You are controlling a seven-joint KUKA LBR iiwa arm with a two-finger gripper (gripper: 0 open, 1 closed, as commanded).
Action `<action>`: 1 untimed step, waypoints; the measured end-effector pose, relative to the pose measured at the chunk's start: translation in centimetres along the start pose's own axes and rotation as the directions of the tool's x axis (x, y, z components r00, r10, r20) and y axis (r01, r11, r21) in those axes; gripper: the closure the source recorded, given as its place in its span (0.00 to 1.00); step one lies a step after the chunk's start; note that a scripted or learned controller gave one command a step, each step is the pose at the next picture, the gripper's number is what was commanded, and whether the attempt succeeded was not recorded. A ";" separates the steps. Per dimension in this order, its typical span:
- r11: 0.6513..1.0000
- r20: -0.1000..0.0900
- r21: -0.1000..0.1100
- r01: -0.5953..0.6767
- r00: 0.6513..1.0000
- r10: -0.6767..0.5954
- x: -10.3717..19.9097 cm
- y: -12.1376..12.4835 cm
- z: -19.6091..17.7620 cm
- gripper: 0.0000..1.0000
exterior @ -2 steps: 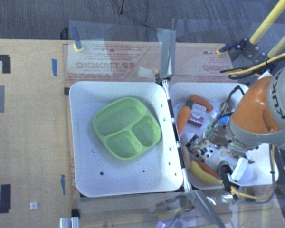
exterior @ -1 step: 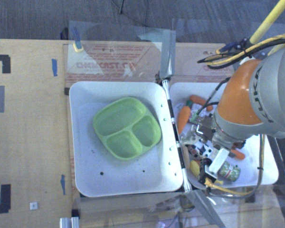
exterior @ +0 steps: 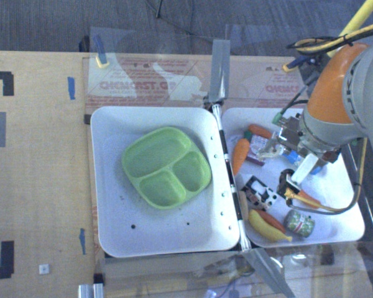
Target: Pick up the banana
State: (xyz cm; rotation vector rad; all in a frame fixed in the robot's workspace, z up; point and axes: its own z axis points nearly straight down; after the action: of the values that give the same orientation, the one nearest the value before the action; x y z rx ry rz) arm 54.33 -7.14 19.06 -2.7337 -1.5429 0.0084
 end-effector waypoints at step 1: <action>0.977 -0.015 -0.016 -0.212 0.977 0.212 -4.2 -2.5 7.8 0.00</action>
State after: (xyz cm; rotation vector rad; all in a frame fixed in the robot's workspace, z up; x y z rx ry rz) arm 49.99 -9.50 11.28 -2.8911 -1.2468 -0.0237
